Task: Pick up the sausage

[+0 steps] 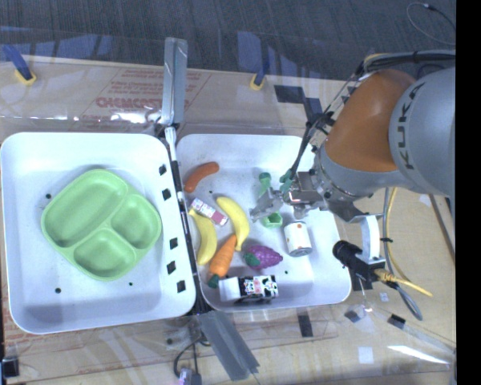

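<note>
On the left sits a shallow white plastic bin [16, 239], and in it lies a light green plastic plate with three parts [101, 223]. Just beside it, to the right, is a second shallow white bin [321, 291] full of toy food. Near its top left corner lies the small orange-brown sausage [201, 176], a little tilted, with nothing on top of it. Below it are a small pink and white packet [208, 210], two yellow bananas [234, 219] and an orange carrot with a green end [221, 258]. A purple bunch of grapes [262, 255] lies next to the carrot, and a black and white milk box [256, 288] lies by the front wall. Further right, a white can with a red label [297, 237] stands up. The grey arm's jaws [268, 204] hang over some small green things, well apart from the sausage. They look open, with nothing between them.
</note>
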`<state>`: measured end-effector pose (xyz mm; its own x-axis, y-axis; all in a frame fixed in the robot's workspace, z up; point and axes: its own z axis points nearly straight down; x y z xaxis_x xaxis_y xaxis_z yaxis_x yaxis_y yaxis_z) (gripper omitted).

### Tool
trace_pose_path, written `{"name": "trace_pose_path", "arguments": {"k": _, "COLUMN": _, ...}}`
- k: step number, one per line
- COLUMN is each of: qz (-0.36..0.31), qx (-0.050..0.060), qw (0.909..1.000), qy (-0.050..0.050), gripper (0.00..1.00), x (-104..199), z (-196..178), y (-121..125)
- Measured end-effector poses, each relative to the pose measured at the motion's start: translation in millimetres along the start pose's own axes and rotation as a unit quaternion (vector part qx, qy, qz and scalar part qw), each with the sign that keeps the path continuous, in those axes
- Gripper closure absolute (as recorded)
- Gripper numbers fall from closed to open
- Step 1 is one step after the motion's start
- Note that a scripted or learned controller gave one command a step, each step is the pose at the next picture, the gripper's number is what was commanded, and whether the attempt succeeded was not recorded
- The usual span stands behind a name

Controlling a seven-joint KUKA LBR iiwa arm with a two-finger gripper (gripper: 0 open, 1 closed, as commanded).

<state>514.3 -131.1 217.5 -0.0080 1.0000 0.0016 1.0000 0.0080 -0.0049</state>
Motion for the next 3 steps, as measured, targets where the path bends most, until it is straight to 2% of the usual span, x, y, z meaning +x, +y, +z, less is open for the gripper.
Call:
{"name": "trace_pose_path", "arguments": {"k": 1, "qz": 0.090, "qx": 0.000, "qw": 0.9960, "qy": -0.001, "gripper": 0.00, "x": 130, "z": 27, "y": 103}}
{"name": "trace_pose_path", "arguments": {"k": 2, "qz": 0.111, "qx": 0.001, "qw": 0.9938, "qy": -0.001, "gripper": 0.00, "x": 80, "z": 27, "y": 96}}
{"name": "trace_pose_path", "arguments": {"k": 3, "qz": 0.071, "qx": 0.000, "qw": 0.9975, "qy": 0.000, "gripper": 0.00, "x": 39, "z": 114, "y": 114}}
